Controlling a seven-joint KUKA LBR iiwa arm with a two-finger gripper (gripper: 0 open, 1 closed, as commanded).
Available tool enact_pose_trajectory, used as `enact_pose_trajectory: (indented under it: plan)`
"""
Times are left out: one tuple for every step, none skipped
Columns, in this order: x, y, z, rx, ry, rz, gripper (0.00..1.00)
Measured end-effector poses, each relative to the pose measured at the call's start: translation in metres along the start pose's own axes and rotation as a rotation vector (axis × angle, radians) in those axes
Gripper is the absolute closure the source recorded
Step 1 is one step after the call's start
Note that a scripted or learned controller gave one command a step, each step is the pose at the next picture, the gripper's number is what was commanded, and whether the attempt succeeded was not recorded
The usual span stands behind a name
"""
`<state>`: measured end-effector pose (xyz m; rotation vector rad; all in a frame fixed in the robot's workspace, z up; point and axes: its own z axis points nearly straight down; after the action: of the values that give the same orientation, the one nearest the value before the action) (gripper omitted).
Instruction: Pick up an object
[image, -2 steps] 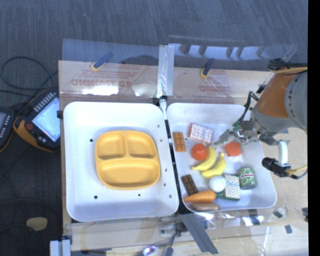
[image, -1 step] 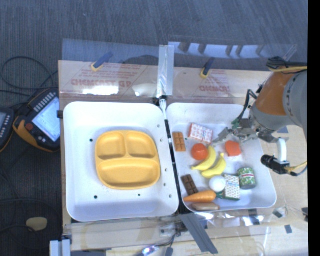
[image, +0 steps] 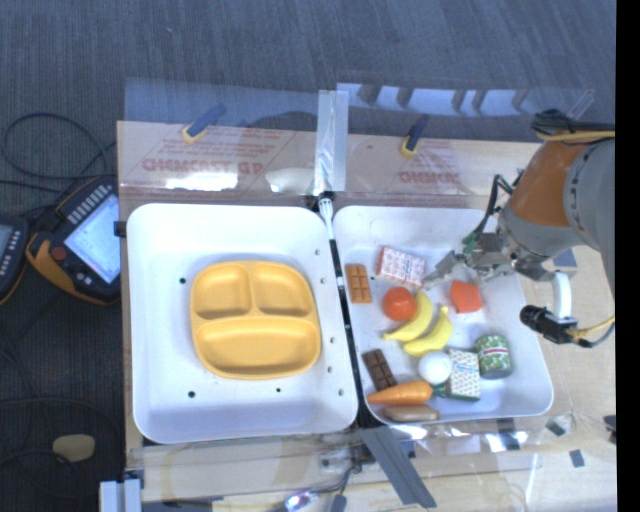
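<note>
My gripper (image: 478, 264) hovers over the upper middle of the right bin (image: 530, 400), fingers spread open with nothing between them. Just below it lies an orange-red block (image: 465, 296). To its left sit a pink-and-white packet (image: 400, 265) and a red tomato (image: 399, 303). Two bananas (image: 422, 326) lie in the bin's middle. Nearer the front are a green can (image: 493, 355), a white egg (image: 434, 369), a patterned box (image: 463, 376), a chocolate bar (image: 378, 368) and a carrot (image: 400, 393). A brown wafer (image: 358, 283) rests by the bin's left wall.
The left bin (image: 160, 400) holds a yellow divided tray (image: 255, 318). A teach pendant (image: 85, 245) with cables lies on the floor at the left. The arm's orange band (image: 545, 185) and a black fitting (image: 545, 320) overhang the right bin's right side.
</note>
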<state>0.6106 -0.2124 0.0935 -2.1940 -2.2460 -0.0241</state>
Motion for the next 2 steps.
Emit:
enact_pose_trajectory:
  plan:
    - [0.0005,-0.0031,0.0,-0.005,-0.005,-0.043,0.0]
    - [-0.0004,-0.0075,0.0001,-0.008,-0.008,-0.121,0.0]
